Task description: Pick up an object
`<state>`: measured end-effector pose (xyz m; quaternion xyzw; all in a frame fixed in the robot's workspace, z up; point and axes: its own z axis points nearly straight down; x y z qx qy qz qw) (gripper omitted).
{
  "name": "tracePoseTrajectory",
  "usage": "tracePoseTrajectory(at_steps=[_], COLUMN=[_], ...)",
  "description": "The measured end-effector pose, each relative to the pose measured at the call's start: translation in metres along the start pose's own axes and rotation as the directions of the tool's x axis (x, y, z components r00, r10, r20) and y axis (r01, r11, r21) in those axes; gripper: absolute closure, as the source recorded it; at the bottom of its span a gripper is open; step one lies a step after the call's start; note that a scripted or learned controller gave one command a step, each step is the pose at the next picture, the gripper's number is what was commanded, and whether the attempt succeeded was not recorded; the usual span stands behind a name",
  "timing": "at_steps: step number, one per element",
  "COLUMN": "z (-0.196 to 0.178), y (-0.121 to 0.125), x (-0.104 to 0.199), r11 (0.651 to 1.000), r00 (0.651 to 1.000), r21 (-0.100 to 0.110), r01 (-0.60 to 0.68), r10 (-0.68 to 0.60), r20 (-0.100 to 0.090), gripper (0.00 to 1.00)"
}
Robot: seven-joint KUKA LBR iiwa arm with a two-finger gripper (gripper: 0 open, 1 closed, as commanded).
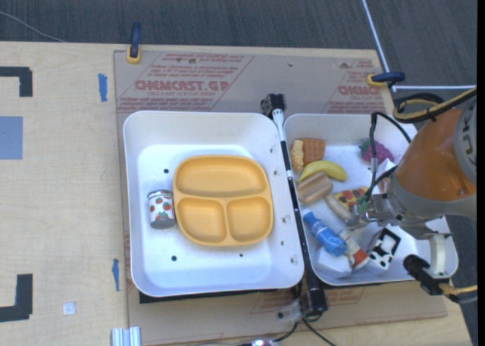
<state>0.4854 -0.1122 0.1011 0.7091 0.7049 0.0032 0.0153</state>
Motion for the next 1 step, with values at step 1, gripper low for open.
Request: tracePoseTrajectory(at_steps=[1], z=[-0.0857], y=[-0.0017], x=[0.1015], r11=[1.000], r00=[1.000], r21=[0.024], r01=[0.008], r10=[-0.008], r20=[-0.019], gripper=[1.00])
